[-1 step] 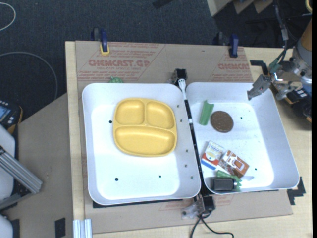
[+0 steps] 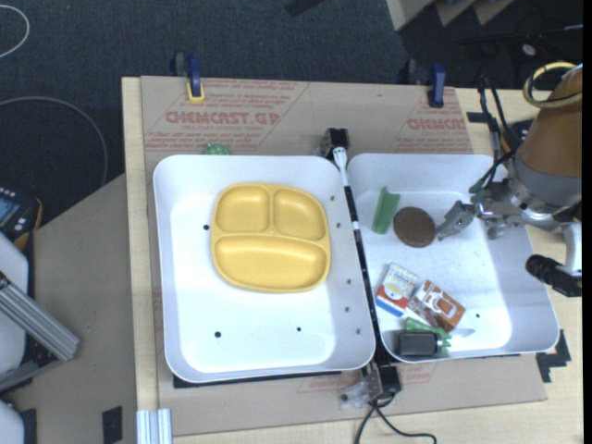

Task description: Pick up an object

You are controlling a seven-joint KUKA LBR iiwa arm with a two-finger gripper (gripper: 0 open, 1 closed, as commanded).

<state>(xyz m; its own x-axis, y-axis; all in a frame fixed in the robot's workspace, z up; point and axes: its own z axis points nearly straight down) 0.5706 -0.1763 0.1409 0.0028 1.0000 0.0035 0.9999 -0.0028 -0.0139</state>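
My gripper (image 2: 474,222) hangs over the upper right part of the right bin (image 2: 518,285), its fingers (image 2: 452,221) spread open with nothing between them. Just left of it lies a brown round disc (image 2: 414,227), close to the nearest fingertip. A green oblong piece (image 2: 384,210) lies left of the disc. Toward the bin's front sit a white and red packet (image 2: 399,289), a brown and red packet (image 2: 438,305), and a black block (image 2: 417,343) with a green item (image 2: 427,328) partly under it.
The left bin (image 2: 185,248) holds a yellow divided plate (image 2: 271,237). The grey arm with its orange band (image 2: 555,146) comes in from the right edge. Blue clamps (image 2: 193,70) (image 2: 436,79) grip the board's far edge.
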